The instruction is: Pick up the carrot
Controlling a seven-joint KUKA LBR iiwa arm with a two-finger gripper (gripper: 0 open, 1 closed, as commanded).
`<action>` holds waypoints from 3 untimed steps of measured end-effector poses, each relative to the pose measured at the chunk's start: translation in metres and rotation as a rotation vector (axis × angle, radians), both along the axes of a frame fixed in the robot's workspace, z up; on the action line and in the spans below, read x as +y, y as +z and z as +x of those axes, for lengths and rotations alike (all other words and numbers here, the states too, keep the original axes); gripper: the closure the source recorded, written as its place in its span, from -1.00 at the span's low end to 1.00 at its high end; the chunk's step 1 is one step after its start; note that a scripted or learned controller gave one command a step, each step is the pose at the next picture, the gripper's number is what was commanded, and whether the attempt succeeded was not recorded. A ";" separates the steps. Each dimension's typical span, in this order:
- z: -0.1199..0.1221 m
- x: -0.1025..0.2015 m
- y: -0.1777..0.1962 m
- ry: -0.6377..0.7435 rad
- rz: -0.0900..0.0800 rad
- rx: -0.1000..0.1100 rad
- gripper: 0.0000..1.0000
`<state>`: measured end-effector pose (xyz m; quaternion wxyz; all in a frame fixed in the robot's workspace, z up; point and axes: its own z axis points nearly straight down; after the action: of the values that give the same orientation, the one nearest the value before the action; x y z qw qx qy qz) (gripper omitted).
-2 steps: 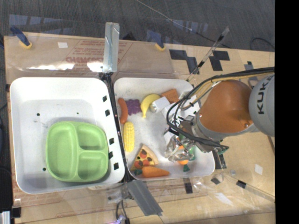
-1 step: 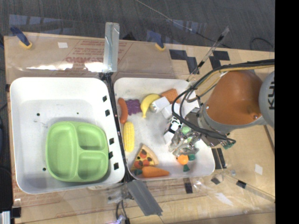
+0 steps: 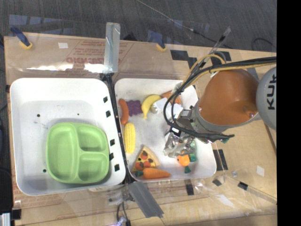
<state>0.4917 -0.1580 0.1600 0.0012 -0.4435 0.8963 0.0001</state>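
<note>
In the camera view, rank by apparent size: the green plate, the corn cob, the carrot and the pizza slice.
1. Green plate, by far the largest.
2. Corn cob and carrot: similar length, too close to rank.
3. Pizza slice, shorter but wider; it may rival them in area.

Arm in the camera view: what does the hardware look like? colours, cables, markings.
The arm is grey with a wide orange band above the wrist and dark letters "KU" on its grey link. Black and yellow cables loop along it down to the wrist. The gripper is a small metallic assembly below a grey collar.
</note>
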 end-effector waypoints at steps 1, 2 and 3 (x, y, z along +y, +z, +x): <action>0.009 -0.017 0.003 0.481 0.000 0.001 1.00; -0.009 -0.024 -0.017 0.671 0.001 0.004 1.00; -0.014 0.019 0.053 0.973 -0.002 -0.001 1.00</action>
<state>0.4777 -0.1386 0.2135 0.0009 -0.8110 0.5851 -0.0003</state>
